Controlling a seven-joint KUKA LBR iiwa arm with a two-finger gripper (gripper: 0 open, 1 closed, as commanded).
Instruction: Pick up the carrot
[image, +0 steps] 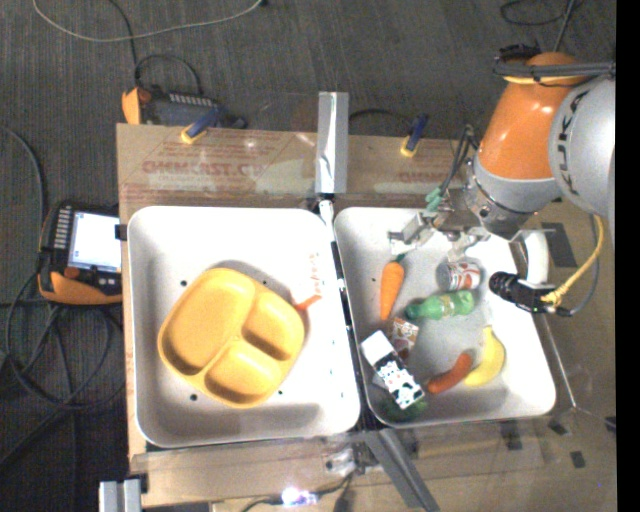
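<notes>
The carrot (391, 286), slim and orange with a green top, lies upright along the left side of the right bin (520, 395), beside the divider; a yellow sectioned plate (232, 335) sits in the left bin (150, 260); beyond is brown cardboard (230, 170) on dark carpet; the gripper (448, 228) hovers above the carrot's top right, fingers spread, holding nothing.

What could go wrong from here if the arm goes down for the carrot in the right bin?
1. The carrot lies close to the right bin's left wall, so a finger of the gripper might strike the wall or push the carrot aside.
2. The green bottle and the can lie close to the carrot's right; a slightly off descent could likely catch one instead.
3. The carrot is slim and slanted, so a grip across the wrong axis may slip.
</notes>
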